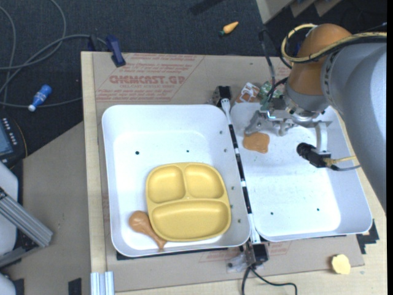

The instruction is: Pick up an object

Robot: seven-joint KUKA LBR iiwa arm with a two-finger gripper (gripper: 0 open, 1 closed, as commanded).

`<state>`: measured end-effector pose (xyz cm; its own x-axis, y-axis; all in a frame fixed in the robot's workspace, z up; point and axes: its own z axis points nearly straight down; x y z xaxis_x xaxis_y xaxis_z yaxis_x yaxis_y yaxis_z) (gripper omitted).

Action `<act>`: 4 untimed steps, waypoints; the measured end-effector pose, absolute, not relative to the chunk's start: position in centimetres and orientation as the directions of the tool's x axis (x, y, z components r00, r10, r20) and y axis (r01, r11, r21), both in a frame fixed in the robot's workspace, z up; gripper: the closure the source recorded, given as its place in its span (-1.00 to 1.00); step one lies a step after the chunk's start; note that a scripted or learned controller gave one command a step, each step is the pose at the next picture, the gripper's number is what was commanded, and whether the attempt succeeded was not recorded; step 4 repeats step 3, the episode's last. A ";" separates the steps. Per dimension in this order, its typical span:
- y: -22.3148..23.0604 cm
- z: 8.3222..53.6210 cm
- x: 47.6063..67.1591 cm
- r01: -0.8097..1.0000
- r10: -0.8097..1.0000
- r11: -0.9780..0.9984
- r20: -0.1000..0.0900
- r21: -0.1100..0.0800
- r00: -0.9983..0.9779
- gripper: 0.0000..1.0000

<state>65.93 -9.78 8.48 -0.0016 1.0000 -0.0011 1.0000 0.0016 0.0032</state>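
A flat orange-brown toy food piece (pixel 256 142) lies near the upper left corner of the right bin (pixel 295 214). My gripper (pixel 271 126) hangs just above and slightly right of it, low over the bin, and nothing can be seen held in it. In the left bin (pixel 123 134) sits a yellow divided plate (pixel 187 200). An orange toy drumstick (pixel 145 225) lies against the plate's lower left edge.
A small colourful item (pixel 249 93) lies at the right bin's far edge. A black part with a cable (pixel 313 155) hangs off the wrist over the bin. A yellow piece (pixel 340 263) rests on the bench at the front right. A blue clip (pixel 114 51) sits at the board's far left.
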 end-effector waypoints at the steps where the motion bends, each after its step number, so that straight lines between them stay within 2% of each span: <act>1: -9.3 8.5 64.5 1.000 1.000 -0.001 0.000 -0.003 0.001 -1.00; 4: -9.9 8.5 65.6 1.000 1.000 0.002 -0.001 0.003 -0.002 -1.00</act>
